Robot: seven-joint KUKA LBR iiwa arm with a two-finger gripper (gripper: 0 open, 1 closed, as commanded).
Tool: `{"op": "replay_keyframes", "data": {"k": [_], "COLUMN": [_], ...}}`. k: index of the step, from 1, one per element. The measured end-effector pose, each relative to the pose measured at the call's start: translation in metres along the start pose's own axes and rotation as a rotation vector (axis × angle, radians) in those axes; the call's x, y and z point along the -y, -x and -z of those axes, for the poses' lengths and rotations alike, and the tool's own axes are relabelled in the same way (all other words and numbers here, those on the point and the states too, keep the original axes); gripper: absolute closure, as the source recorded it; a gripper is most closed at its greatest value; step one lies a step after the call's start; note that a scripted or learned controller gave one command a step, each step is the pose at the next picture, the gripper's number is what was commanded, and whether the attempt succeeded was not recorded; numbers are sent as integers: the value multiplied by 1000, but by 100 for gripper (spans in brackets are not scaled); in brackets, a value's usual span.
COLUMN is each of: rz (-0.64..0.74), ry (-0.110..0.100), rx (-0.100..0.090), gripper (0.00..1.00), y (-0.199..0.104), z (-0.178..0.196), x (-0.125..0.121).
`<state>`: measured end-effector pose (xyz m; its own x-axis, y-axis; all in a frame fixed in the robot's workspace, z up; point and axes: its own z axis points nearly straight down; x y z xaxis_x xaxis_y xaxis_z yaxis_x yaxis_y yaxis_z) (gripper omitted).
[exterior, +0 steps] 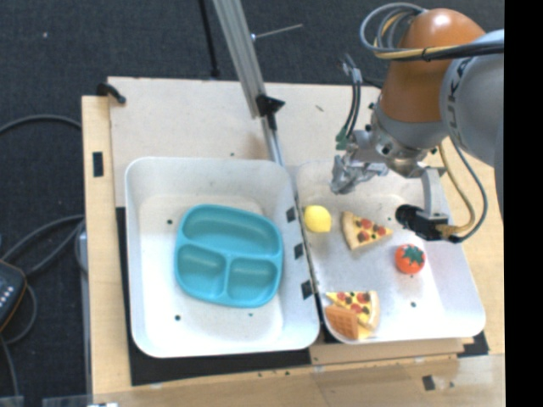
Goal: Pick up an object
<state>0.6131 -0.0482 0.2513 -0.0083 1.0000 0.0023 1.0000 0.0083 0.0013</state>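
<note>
Your arm [475,75] is grey with a rounded orange band [428,66] above the wrist. Grey and black cables [386,24] loop around it, down to a metallic gripper [346,179].

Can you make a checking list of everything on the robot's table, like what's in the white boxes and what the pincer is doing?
Surface: pale wooden bench bearing two white bins, left bin and right bin, side by side.
Job's things: in the right bin, a yellow ball, a pizza slice, a red tomato, and a second pizza slice lying beside a waffle piece at the near edge.
Clutter: blue divided tray in the left bin.
Grippers: pincer hangs over the right bin's far left corner, nothing between its fingers.
Cables: hoses loop around the arm's wrist; black cables lie on the floor at left.
Surroundings: dark carpet; a metal rail slants over the bench.
</note>
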Motion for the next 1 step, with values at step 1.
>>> {"op": "replay_keyframes", "data": {"k": [1], "rz": [1], "ry": [-1], "rx": [0], "gripper": [100], "y": [-62], "z": [2], "x": [11]}}
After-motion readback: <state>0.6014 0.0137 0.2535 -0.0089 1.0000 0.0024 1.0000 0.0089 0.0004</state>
